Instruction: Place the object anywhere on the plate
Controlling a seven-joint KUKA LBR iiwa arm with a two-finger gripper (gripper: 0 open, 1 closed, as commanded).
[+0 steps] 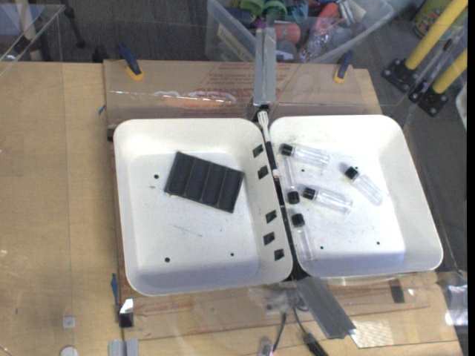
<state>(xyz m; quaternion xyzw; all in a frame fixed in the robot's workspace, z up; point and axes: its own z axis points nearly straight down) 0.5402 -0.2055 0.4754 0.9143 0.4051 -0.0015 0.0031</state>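
A dark grey ridged rectangular plate lies flat in the left white bin, a little above its middle. Several clear plastic tubes with black caps lie in the right white bin: one near the top left, one to the right, one in the middle, and one along the bin's left wall.
A grey divider bar runs back from the seam between the bins. Behind it stands a clear tub of coloured toys. Yellow poles lean at the far right. Wooden bench surface surrounds the bins.
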